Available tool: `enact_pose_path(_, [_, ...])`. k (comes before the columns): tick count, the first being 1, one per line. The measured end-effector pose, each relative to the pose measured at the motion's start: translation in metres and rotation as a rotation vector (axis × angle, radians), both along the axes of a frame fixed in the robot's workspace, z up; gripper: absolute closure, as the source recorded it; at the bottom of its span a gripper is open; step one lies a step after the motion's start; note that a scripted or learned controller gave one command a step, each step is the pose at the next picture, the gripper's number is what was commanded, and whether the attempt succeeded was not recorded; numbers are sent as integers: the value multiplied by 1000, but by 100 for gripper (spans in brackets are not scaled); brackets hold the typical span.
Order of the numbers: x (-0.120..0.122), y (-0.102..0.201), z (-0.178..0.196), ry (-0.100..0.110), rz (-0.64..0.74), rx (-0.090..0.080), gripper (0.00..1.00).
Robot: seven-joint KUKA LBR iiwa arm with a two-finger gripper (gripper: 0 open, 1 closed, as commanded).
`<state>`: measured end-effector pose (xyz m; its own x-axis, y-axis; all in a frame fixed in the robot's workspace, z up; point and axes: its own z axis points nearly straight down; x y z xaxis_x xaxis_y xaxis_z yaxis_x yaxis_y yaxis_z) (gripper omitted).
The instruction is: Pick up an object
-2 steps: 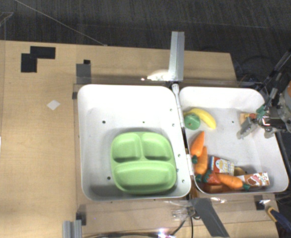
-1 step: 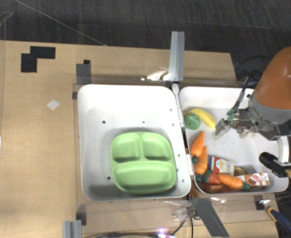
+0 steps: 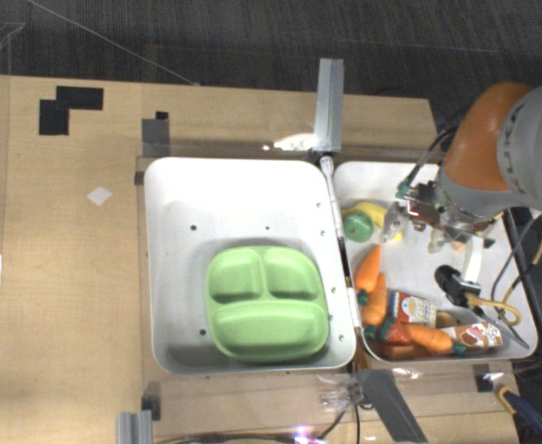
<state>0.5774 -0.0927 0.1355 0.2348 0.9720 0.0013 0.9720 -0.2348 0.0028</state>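
The right bin (image 3: 410, 178) holds the objects. A yellow and green toy (image 3: 361, 221) lies near its left wall. Below it are two orange carrots (image 3: 370, 269), one under the other. Along the front wall lie a small bottle with a white label (image 3: 419, 310), another carrot (image 3: 430, 339) and a red-labelled packet (image 3: 479, 338). My gripper (image 3: 435, 222) hangs over the upper middle of this bin, just right of the yellow and green toy. I see nothing held in it.
The left bin (image 3: 188, 202) holds a green divided plate (image 3: 266, 302) at its front. A metal post (image 3: 329, 109) stands behind the wall between the bins. The grey arm with its orange band (image 3: 479, 146) covers the right bin's back right corner.
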Motion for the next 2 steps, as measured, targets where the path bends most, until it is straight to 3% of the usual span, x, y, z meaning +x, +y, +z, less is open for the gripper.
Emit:
enact_pose_path(1, [41,-2,-45,-11,33,-5,0])
enact_pose_path(2, [44,2,-32,-17,42,-1,100])
